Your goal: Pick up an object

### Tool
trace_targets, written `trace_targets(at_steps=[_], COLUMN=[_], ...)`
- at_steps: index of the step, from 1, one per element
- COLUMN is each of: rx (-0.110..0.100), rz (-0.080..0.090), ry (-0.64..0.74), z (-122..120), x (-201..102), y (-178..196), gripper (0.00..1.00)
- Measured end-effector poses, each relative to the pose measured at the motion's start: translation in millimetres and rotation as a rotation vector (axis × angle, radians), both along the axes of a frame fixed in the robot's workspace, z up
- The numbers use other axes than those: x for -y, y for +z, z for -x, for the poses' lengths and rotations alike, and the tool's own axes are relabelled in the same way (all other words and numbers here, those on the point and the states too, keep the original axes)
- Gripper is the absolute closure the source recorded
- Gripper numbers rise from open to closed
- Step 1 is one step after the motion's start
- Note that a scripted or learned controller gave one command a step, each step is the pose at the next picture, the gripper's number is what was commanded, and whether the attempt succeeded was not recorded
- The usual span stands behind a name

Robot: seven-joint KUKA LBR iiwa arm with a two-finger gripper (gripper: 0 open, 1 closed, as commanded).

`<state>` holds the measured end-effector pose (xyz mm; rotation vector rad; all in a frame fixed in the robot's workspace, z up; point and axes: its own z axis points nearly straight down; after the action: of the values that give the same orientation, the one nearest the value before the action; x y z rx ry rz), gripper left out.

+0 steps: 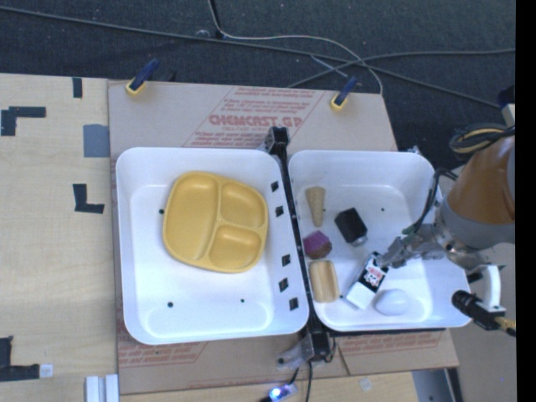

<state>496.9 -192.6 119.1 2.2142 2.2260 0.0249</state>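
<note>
The right bin (360, 159) holds several small objects. A tan cone (315, 203) lies at its left, with a purple lump (316, 244) and a tan loaf-shaped piece (323, 280) below it. A black block (351, 224) sits near the middle. A small white and black box (368, 281) lies tilted near the front, beside a white oval object (391, 301). My gripper (392, 256) reaches in from the right and hangs just above and to the right of the white and black box, close to its upper end. Nothing is visibly held in it.
The left bin (201, 325) carries a yellow divided plate (215, 221). A black divider with clips (287, 224) runs between the bins. The arm's orange band (484, 187) stands over the right bin's right wall. Cables cross the dark floor behind the bench.
</note>
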Motion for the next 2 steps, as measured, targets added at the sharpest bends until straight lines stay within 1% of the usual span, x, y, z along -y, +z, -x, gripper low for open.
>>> trace_targets(at_steps=[1, 2], rx=[-0.011, -0.008], rz=[0.011, 0.012], ry=[-0.004, -0.004], z=[7, 6], x=[-2, -2], y=[46, 99], gripper=[1.00, 1.00])
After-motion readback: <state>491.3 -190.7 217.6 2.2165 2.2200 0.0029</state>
